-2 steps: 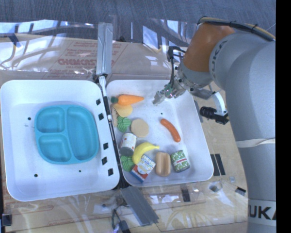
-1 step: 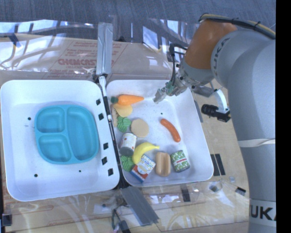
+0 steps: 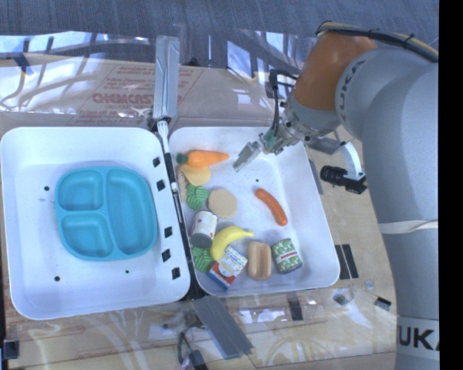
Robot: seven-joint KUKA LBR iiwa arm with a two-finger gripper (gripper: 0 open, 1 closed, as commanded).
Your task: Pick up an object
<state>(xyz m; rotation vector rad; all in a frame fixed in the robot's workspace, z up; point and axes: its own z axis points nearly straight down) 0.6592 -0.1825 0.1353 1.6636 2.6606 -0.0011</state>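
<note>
The right bin (image 3: pixel 297 177) holds several toy foods. An orange carrot (image 3: pixel 207 158) lies at its far left, with a yellow piece (image 3: pixel 197 176) and a green leafy piece (image 3: pixel 197 198) below it. A tan round biscuit (image 3: pixel 222 203) and a red sausage (image 3: pixel 271 206) lie mid-bin. Along the near side are a small can (image 3: pixel 204 226), a banana (image 3: pixel 230 239), a bread roll (image 3: pixel 258 259), a green can (image 3: pixel 286 256) and a small carton (image 3: pixel 231 263). My gripper (image 3: pixel 247 155) hangs low over the bin's far part, just right of the carrot, touching no object.
The left bin (image 3: pixel 23 168) bears a blue divided tray (image 3: pixel 106 210). A metal bar (image 3: pixel 166 79) runs back from between the bins. My arm's grey and orange body (image 3: pixel 347 75) hangs over the right bin's far right corner.
</note>
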